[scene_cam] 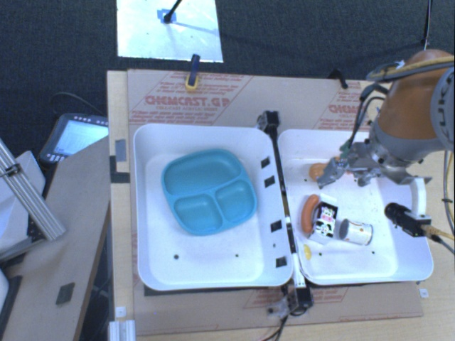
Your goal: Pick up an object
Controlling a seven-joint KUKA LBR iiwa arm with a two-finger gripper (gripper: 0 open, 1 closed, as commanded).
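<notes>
Orange and sausage-shaped, the toy hot dog [310, 214] lies in the right bin [384, 270], long axis running toward the end effector [340, 168] above it; whether that is released or clenched cannot be told.

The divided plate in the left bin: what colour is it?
Light blue, seen in the camera view: the divided plate.
</notes>
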